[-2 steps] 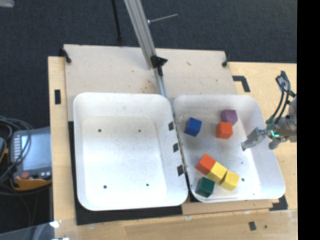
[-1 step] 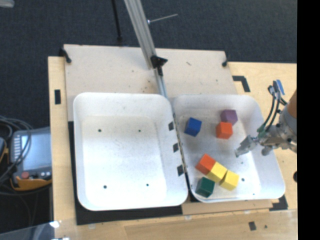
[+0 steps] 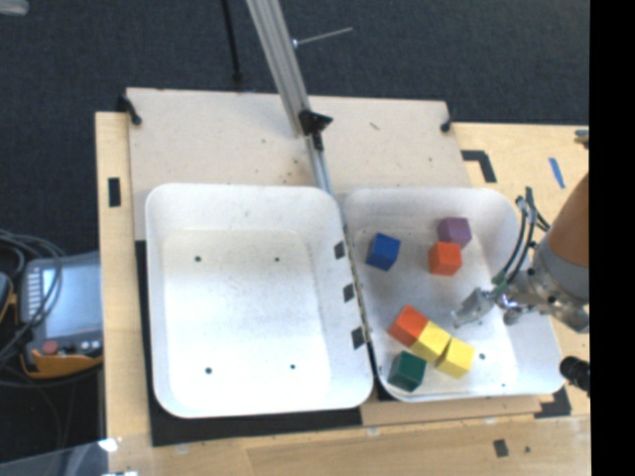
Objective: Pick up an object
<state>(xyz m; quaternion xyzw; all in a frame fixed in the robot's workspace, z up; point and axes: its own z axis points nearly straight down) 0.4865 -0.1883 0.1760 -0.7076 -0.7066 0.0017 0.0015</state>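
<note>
Blocks [image 3: 433, 341] lie just left of the tool [image 3: 474, 307] (nothing visibly held).

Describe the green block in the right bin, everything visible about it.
The green block is a small dark green cube with a matte, plain finish. It sits on the floor of the right bin, near the front wall and the left corner. It is turned slightly askew to the bin's edges. A yellow block sits right against its upper right side; contact looks likely. The gripper is well apart from it.

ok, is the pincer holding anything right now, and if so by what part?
Nothing is held. The pincer hangs over bare floor of the right bin, apart from the blocks; the nearest is the yellow block.
</note>
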